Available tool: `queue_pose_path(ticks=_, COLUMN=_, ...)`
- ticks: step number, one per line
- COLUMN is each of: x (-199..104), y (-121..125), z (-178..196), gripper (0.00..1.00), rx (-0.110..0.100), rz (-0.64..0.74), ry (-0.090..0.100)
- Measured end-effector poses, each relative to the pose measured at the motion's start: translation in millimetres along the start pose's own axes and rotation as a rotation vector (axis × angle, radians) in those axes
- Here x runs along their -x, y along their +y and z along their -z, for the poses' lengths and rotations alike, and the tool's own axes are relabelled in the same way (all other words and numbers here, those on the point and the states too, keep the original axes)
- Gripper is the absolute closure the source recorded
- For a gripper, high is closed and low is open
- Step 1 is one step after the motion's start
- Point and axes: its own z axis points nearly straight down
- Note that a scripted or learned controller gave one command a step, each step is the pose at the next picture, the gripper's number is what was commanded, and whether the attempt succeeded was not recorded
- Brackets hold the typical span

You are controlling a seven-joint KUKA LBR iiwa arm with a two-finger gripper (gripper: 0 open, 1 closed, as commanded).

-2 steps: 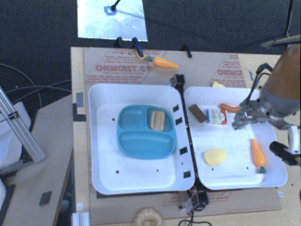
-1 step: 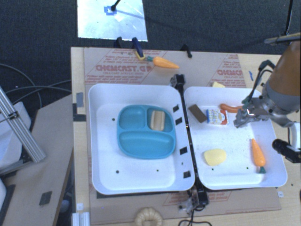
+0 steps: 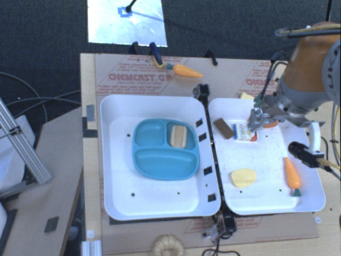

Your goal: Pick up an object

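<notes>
- Camera view, layout: two white bins sit side by side on the desk (image 3: 138, 73); the left bin (image 3: 114, 143) holds a blue divided plate (image 3: 160, 156) with a tan block (image 3: 178, 136) in its 1 o'clock compartment.
- Camera view, right bin (image 3: 311, 196): a small printed packet (image 3: 244, 133) lies toward 11 o'clock, a brown block (image 3: 224, 128) just beside it at its 9 o'clock, a yellow piece (image 3: 243, 177) near 7 o'clock, a toy carrot (image 3: 292, 175) near 4 o'clock.
- Camera view, arm: the pincer (image 3: 257, 120) hangs directly over the packet's 3 o'clock edge, touching or nearly so; whether its jaws are apart or together cannot be told, and nothing is seen between them.
- Judgement, step in hand: descent onto the packet, the likely target. Done well, the jaws straddle the packet's narrow span, stay apart from the brown block, and press low before closing, since a flat packet slips easily.
- A second carrot (image 3: 184, 71) lies on the desk at 12 o'clock, outside both bins.
</notes>
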Motion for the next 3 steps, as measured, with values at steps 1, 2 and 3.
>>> queue_pose_path(ticks=1, x=-55.7, y=20.4, z=-5.4, gripper=1.0, rx=-0.002, rz=0.001, ry=0.0)
queue_pose_path(ticks=2, x=-92.8, y=48.2, z=-15.8, gripper=1.0, rx=-0.002, rz=-0.001, ry=-0.001)
queue_pose_path(ticks=3, x=-115.1, y=61.3, z=-3.5, gripper=1.0, rx=-0.001, rz=-0.003, ry=-0.001)
